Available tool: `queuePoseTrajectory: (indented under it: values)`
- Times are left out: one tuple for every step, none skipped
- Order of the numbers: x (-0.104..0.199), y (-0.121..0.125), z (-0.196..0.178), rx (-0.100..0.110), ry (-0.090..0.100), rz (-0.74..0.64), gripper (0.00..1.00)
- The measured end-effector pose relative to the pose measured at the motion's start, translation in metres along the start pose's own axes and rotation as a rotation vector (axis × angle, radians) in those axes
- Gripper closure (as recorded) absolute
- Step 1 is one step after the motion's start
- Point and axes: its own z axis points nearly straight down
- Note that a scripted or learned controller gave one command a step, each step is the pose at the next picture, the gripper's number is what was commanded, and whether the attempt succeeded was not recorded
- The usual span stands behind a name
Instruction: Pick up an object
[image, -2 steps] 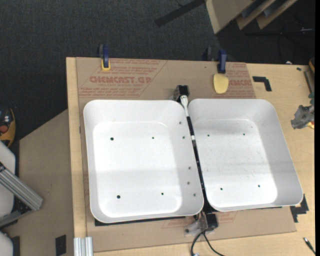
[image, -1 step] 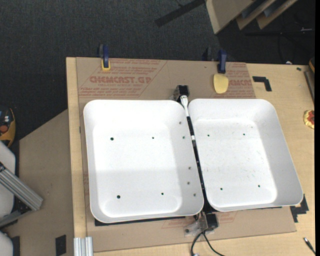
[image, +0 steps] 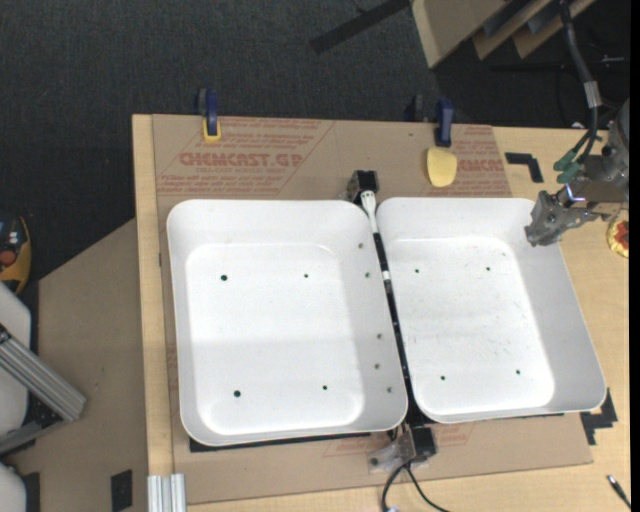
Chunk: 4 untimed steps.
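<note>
I have the gripper (image: 548, 226) sitting at the far right corner of the right bin (image: 560, 300), just over its rim, and from this slanted view its tip is a small grey blur, so whether it has anything in it I cannot tell. Nothing shows clearly beneath or beside it. Neither the right bin nor the left bin (image: 190, 300) offers me a loose object to go for; both floors show just small dark dots. The one candidate I can see is a yellow piece (image: 441, 167) lying on the cardboard base (image: 300, 150), outside the bins, off to the left of the tool and a little further back, near a blue clamp (image: 443, 118). Its long axis runs roughly front to back. My guess is the next move calls for a leftward reach.
</note>
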Motion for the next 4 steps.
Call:
queuePoseTrajectory:
  values:
    - [0.057, 0.003, 0.117, 0.000, -0.003, 0.006, 1.00]
    - [0.089, 0.048, -0.021, -0.033, -0.007, 0.005, 1.00]
    - [0.154, 0.085, 0.072, -0.006, -0.005, 0.005, 1.00]
    - [0.196, 0.050, -0.109, -0.035, -0.002, 0.005, 1.00]
